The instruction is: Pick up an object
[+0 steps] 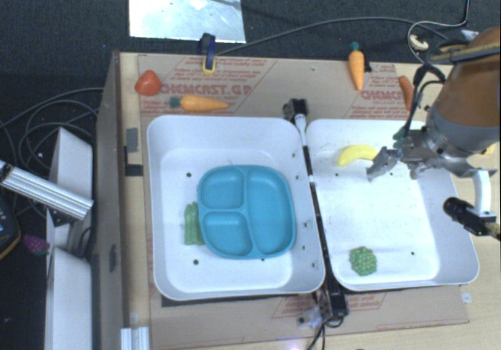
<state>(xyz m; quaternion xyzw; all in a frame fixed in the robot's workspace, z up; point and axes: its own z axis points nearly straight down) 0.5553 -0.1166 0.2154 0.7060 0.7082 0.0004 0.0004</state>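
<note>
Clearly enough, the grey two-finger pincer (pixel 389 162) hangs over the upper part of the right-hand shallow white plastic bin (pixel 450 262), its arm reaching in from the right with the orange band (pixel 473 78) above the wrist partly cut off by the frame edge. Its two short fingers (pixel 381 164) look spread a little apart with nothing between them, though they are small and blurred, so the gap is hard to judge. Just to the pincer's left, and a little farther up the bin, lies a small curved yellow plastic banana (pixel 357 154), near the fingertips but not touching them as far as the view tells. Well below the pincer, toward the near wall of the same bin, sits a round green knobbly lump (pixel 362 260), perhaps a toy broccoli or bunch of grapes; its detail is too soft to say.

Farther left of the pincer, across the black divider (pixel 310 184) between the bins, the left-hand white bin (pixel 168 184) holds a light blue plastic plate with three compartments (pixel 246 210). A pale green strip-shaped object (pixel 192 225) lies against the plate's left edge, partly tucked under it.

Beyond the pincer on the brown cardboard bench top (pixel 258 78) lie an orange toy carrot with a green top (pixel 357 66), another orange carrot lying flat (pixel 202 103) and a red-orange rounded piece (pixel 147 83). A third orange object (pixel 405 90) is half hidden behind the arm's cables.
</note>
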